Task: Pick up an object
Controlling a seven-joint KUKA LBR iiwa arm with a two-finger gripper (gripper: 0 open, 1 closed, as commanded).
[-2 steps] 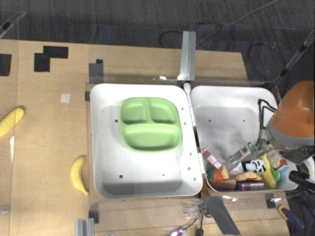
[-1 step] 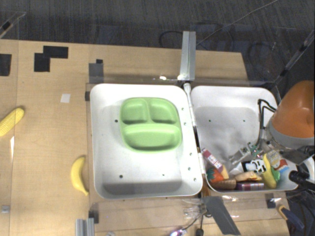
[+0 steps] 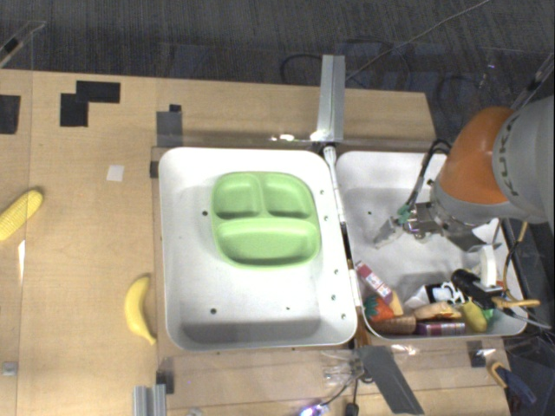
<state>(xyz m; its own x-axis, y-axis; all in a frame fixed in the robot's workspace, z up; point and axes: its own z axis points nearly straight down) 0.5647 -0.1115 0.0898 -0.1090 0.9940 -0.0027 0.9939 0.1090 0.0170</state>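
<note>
Far left on the bench: corn cob [image 3: 19,215] at the edge, banana [image 3: 139,308] lower down beside the left bin [image 3: 178,258]. Left bin holds a green divided plate [image 3: 264,217], upside unclear, lying near centre. Right bin [image 3: 364,180]: heap of small objects [image 3: 434,306] packed along its near edge. Gripper [image 3: 392,228] hangs over that bin's middle, above the heap and apart from it; fingers spread, nothing between them.

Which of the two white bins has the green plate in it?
The left bin; the green plate lies in it. The right bin holds small clutter.
</note>
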